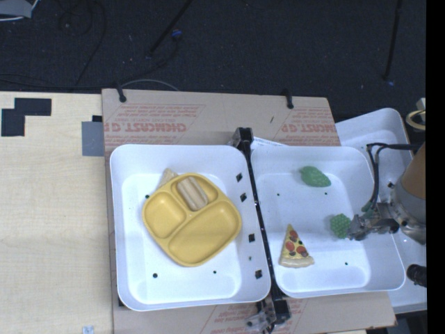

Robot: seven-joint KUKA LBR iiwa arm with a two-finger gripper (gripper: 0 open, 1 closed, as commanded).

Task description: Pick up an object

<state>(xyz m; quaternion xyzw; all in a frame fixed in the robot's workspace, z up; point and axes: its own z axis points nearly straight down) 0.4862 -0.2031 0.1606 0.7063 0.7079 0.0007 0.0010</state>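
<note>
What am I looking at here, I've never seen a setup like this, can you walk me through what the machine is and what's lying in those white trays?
This is one photo from a camera fixed above a workbench, looking down at a slant. Two shallow white bins sit side by side: the left bin and the right bin. The machine is a robot arm reaching in from the right; its gripper is the dark part low over the right bin. It sits right beside a small green bumpy toy, but the picture is too small to tell whether it grips it. Also in the right bin lie a toy pizza slice and a smooth green piece. The left bin holds a yellow divided plate with a tan toy hot dog in one compartment.
</note>
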